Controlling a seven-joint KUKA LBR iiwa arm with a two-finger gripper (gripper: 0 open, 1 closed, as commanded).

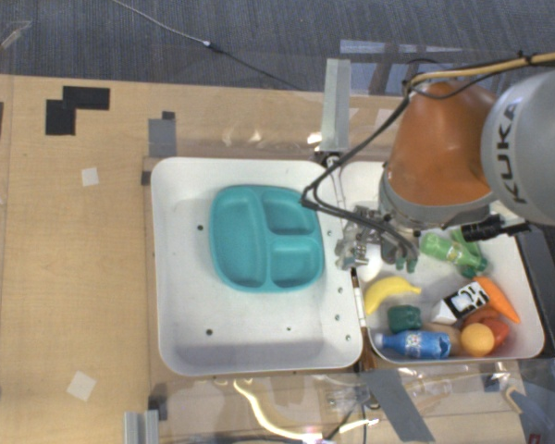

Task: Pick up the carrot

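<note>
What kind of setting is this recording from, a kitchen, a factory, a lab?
Most likely a robotics lab bench. A wooden bench top carries two taped-down white bins, the right one holding toy food such as a carrot and banana, and cables run along the KUKA arm.

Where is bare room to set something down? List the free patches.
Free: left white bin's floor around the teal divided plate, widest below it. Crowded: right white bin, with yellow banana, orange carrot, blue bottle and pincer packed together.
</note>
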